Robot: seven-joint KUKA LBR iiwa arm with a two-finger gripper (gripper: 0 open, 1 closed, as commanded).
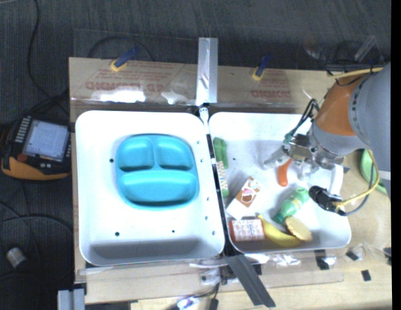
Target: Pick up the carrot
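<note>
While the arm (355, 118) reaches in from the right, I see the pincer (289, 162) low over the right bin (265, 124), its fingers (273, 160) spread wide, with the carrot (284, 172) standing between them, orange and short, near the bin's middle right. I judge the grasp not yet made: nothing shows the fingers pressing on the carrot. The risks from here are plain to me. If the pincer closes off-centre, the carrot may squirt sideways or roll out. A green bottle (292, 205) lies just beside and below it, and a banana (281, 234) lower still, so a finger coming down wide could nudge the bottle. The left bin (90, 173) with the blue tray (156, 170) sits well apart and is not at risk.
</note>
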